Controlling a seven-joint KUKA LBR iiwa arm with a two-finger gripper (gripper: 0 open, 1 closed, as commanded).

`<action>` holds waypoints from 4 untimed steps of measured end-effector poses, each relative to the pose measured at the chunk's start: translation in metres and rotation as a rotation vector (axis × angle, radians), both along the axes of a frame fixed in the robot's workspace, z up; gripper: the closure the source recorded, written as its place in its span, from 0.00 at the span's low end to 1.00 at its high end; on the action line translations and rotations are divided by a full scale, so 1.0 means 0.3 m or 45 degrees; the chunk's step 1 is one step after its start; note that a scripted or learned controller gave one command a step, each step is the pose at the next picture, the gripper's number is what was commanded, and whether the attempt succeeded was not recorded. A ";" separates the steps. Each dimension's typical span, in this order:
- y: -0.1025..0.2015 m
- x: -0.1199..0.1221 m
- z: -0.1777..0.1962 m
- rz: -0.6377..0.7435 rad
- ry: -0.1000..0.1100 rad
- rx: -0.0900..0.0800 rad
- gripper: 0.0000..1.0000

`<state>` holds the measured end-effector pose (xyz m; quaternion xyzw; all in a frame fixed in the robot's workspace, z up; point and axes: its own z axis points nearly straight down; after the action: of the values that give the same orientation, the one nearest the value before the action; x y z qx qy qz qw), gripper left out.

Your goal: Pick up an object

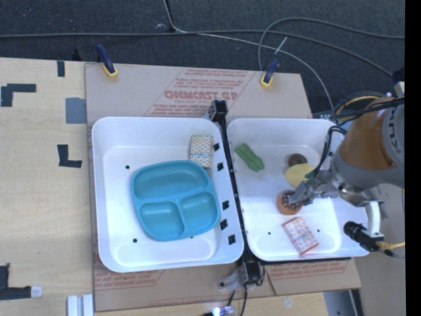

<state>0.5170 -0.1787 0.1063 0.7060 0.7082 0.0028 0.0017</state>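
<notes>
- Two white bins sit side by side on my worktop (39, 176): the left bin (105, 196) and the right bin (263, 129), their inner walls touching along a dark divider strip (227, 170).
- Both rest on a brown cardboard sheet (197, 91), held at its far edge by two clamps (106, 63).
- My arm (368, 150) comes in over the right bin's right wall, so that side of the bin is taken up; the far-left corner and near strip of that bin's floor lie open.
- My tool (299, 196) is low in the right bin, right at a round orange-brown object (287, 204). Whether my fingers are apart or closed on it I cannot tell; the fingertips blur into the object.
- Around it in the right bin: a yellow object (299, 174) just beyond the tool, a small dark brown round piece (297, 158) beside that, a green object (249, 157) well apart toward the divider, and a patterned red-and-white packet (300, 234) near the front wall.
- The left bin holds a blue divided tray (174, 199) filling most of its floor, and a small patterned box (201, 150) at the tray's far right corner, close to the divider.
- Cables (289, 38) loop over the dark floor beyond the worktop.
</notes>
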 end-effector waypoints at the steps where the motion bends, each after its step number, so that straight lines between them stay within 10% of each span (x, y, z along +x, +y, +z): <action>1: -0.006 0.033 0.159 -0.001 0.005 -0.004 1.00; 3: -0.037 0.052 0.361 -0.003 0.007 -0.002 1.00; 4: 0.137 0.041 0.352 0.003 0.010 -0.001 1.00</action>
<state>0.5293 -0.1376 0.2118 0.7053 0.7089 -0.0002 -0.0010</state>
